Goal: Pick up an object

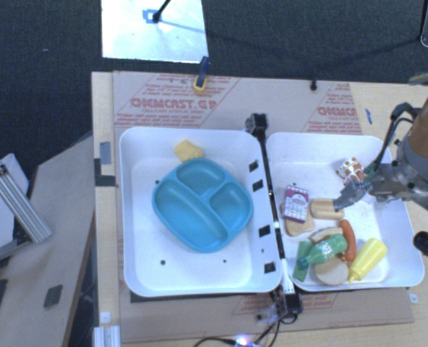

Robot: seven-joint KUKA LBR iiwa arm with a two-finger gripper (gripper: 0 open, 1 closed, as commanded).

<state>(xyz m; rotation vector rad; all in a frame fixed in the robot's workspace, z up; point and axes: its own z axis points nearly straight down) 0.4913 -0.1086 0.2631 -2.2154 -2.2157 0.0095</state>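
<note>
The food pile at the near edge of the right bin (405,270) lies closest to the lens; from there the account runs left to right.

Far to the gripper's left, in the left bin (138,215), a blue plate (202,204) is seen, with a yellow piece (188,150) just behind it. Both are well apart from the gripper.

Nearer, just left of the gripper, a pink box (296,203) rests on a tan slice (298,226), and a bread roll (325,209) lies touching or almost touching the fingertips. Below and left of the gripper a green bottle (321,252), a sausage (348,239) and a yellow bottle (367,259) are heaped together. A checked cube (350,169) sits just behind the gripper.

The gripper (346,196) is lowered into the right bin beside the roll. Whether its jaws are apart or together cannot be told, and nothing is seen held between them.

The pick is judged not yet done: every object lies in a bin. Grasping and lifting remain.
</note>
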